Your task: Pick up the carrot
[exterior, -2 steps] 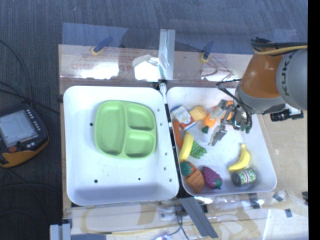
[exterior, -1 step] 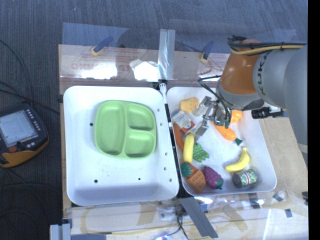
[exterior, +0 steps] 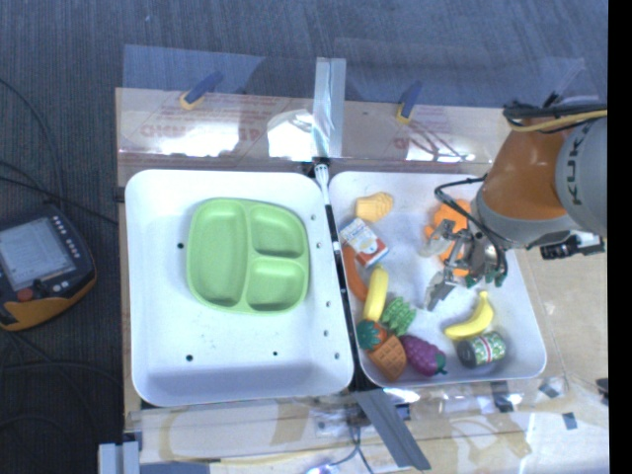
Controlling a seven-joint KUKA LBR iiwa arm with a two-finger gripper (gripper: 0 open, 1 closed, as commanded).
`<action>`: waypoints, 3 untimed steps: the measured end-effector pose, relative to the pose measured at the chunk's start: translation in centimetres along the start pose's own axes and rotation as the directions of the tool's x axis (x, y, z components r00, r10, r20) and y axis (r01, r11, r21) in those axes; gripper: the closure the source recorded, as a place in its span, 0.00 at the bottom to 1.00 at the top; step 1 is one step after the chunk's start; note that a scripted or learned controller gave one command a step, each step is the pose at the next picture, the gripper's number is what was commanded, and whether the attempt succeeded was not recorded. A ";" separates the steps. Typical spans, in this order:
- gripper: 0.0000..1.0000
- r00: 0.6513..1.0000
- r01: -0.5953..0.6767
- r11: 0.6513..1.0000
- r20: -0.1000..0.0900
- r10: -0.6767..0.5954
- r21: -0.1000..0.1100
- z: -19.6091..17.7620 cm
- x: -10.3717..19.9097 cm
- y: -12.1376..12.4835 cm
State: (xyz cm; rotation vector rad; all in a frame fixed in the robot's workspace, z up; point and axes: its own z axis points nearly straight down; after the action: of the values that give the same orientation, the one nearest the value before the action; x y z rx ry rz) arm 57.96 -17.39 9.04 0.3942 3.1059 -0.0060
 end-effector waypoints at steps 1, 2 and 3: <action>1.00 1.000 0.003 1.000 0.008 -0.003 0.001 -1.2 -0.3 0.2; 1.00 0.926 -0.377 0.926 0.003 0.377 -0.007 -0.2 2.0 -3.0; 1.00 0.855 -0.518 0.855 -0.001 0.518 -0.002 0.0 -5.0 -3.7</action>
State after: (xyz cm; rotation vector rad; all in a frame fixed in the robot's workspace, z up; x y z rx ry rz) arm 61.91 -22.20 9.11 1.2144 2.8849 0.0028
